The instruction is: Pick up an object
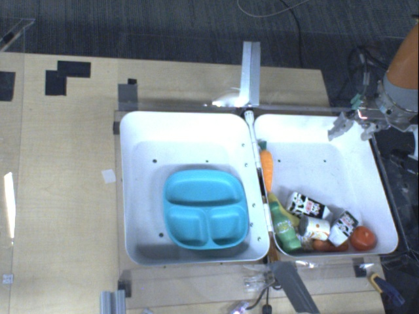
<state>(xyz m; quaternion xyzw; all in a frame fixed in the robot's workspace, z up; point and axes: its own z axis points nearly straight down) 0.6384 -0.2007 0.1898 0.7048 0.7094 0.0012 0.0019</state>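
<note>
Single fixed camera above the bench, looking down at a slant on both white bins, the arm entering from the right edge.

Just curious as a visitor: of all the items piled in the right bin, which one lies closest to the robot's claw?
The long orange carrot along the right bin's left wall; it lies farther up the bin, towards the claw, than the others bunched at the bottom.

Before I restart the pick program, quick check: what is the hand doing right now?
Hand: above the far right corner of the right bin, nothing seen in it; open or closed cannot be told.
</note>
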